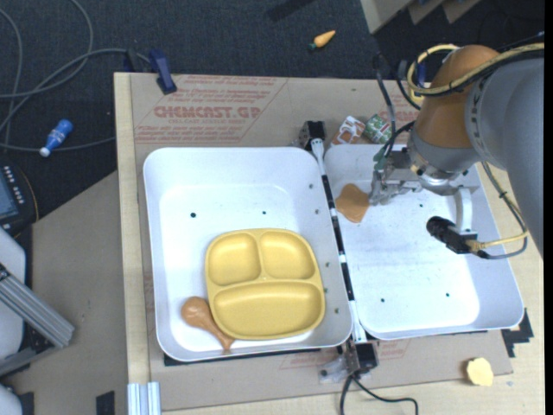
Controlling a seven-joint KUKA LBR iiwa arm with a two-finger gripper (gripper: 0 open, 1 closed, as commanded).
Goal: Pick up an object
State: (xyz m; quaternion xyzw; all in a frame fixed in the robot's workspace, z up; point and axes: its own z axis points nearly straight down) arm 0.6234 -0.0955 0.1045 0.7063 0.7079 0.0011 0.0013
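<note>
Pincer (382, 188) aperture cannot be determined; centre it over the flat tan plastic piece (352, 204) before closing.

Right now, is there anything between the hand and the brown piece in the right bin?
Nothing visible does. The hand hangs right beside the brown piece, near the right bin's left wall.

Glossy yellow plastic tray (263, 284), smooth white plastic bins (164, 197)
</note>
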